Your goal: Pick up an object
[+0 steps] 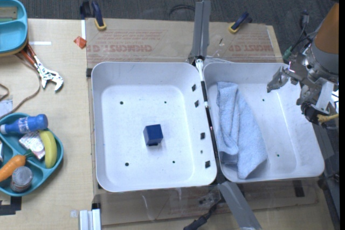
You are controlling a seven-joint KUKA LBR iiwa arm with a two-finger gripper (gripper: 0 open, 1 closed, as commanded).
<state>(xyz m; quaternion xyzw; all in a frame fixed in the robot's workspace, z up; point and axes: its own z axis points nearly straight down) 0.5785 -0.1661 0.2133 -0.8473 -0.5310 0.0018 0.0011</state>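
Both bins (108,116) are plain white, dotted with small dark holes. The cube (153,134) is deep blue. The towel (237,129) is pale blue-grey. The tabletop (54,56) is light tan, with faded red lettering on the cardboard (135,43). The tray (54,161) is turquoise; in it lie a yellow banana (49,148), an orange carrot (11,166) and a blue-capped bottle (24,124). The arm (326,43) shows orange over grey.

Lighting was bright and even from overhead. Both white bins (108,169) looked nearly washed out, shadows fell soft and short, and my arm (329,46) appeared slightly blurred at the frame edge.
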